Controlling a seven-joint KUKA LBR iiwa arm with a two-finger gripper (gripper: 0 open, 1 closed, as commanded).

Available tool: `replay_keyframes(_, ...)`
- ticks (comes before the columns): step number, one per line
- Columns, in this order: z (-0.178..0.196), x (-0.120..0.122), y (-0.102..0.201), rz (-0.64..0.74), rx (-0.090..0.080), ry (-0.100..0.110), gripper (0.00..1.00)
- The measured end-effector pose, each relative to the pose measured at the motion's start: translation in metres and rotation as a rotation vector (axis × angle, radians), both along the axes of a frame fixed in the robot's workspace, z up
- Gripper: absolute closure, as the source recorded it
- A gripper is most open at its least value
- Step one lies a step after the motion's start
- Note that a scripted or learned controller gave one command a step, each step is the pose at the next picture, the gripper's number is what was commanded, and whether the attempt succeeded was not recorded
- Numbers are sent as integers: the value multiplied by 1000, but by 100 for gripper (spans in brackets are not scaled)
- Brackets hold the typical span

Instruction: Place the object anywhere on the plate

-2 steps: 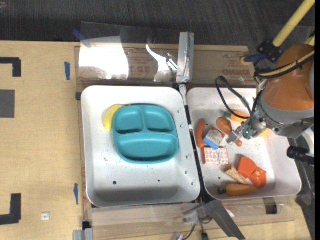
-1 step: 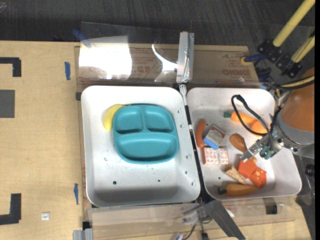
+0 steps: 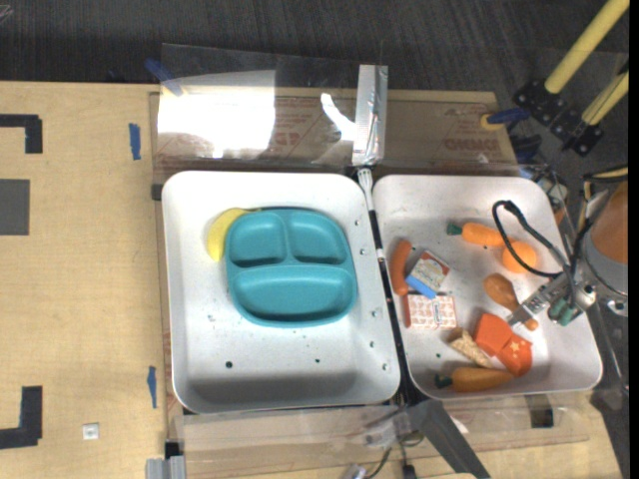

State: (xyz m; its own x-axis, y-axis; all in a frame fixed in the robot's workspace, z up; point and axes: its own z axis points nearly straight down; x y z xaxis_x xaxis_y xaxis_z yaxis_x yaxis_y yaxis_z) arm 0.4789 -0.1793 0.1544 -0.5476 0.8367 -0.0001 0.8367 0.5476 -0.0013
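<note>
We see the teal plate — three compartments, lying flat in the left bin — while small food objects lie scattered in the right bin.

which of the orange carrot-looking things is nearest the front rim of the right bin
The carrot lying flat along the front rim; the other carrot lies near the back.

The scene was viewed by one fixed camera set above the desk, looking down at a slant. Both bins were taken in whole, the left bin near the middle and the right bin toward the right edge. Dark floor was seen along the top, and the arm was cut by the right edge.
</note>
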Motion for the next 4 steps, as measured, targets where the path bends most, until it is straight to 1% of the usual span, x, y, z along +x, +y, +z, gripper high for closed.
replay_keyframes(1, -66, 3, -38, -455, 2, -8, 100)
replay_keyframes(2, -9, 2, -45, -490, -1, -8, 100)
replay_keyframes(3, -59, 0, -41, -863, 4, 5, 100)
replay_keyframes(4, -66, 3, -25, -1063, 3, -5, 100)
